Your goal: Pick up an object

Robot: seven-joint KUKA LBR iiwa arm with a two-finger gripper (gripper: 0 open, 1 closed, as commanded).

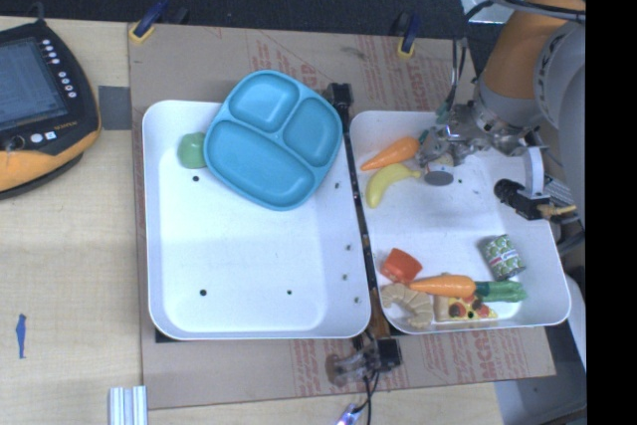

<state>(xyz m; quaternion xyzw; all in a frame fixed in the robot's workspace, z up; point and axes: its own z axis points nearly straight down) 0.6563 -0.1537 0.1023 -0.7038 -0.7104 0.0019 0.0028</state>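
My gripper (436,157) hangs low over the far part of the right bin (453,234), just right of an orange carrot (391,153) and a yellow banana (388,181). Nothing shows between its fingers. Near the bin's front lie a red piece (401,265), a second carrot with a green top (460,287), a beige pastry-like item (410,305) and a small green can (504,257).
The left bin (249,264) carries a blue divided plate (274,137) at its far side, leaning over the rim, with a green object (192,150) peeking out at its left. An orange teach pendant (40,109) lies at the far left of the bench.
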